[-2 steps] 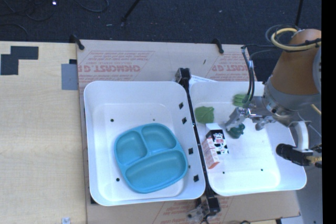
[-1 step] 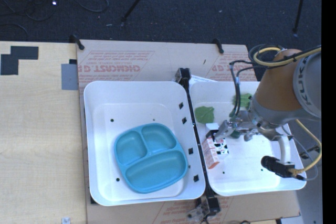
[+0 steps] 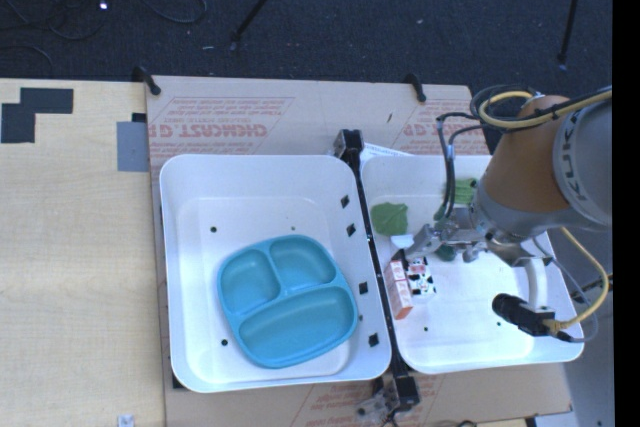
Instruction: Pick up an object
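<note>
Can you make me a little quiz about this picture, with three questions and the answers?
1. True or false: the blue plate lies in the left bin.
2. What is the green thing in the right bin closest to? A) the wall between the bins B) the bin's right wall C) the blue plate's middle
3. Fill in: the plate is split into ___ sections.

Key
1. True.
2. A. It lies just right of the wall between the bins.
3. Three: two small ones and one large one.
</note>
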Available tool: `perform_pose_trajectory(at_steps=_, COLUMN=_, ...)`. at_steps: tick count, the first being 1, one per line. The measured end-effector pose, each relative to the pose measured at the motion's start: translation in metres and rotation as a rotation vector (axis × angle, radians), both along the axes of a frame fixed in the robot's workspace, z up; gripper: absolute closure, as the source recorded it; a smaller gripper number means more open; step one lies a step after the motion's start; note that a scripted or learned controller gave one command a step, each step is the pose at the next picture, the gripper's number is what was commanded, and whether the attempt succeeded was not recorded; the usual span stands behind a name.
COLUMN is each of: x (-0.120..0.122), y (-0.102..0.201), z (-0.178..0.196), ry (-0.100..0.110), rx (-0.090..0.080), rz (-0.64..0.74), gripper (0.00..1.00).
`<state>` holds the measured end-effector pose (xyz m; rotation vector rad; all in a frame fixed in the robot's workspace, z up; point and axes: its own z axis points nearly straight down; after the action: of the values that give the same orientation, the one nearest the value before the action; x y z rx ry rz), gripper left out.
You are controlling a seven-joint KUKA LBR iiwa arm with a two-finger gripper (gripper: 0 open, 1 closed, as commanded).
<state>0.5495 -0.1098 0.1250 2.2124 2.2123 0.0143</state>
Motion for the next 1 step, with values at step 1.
perform_pose_trajectory(at_steps=1, x=-0.0004, y=0.0015, z=0.0038, ry=0.012, rx=0.008, rz=-0.004, gripper=1.0)
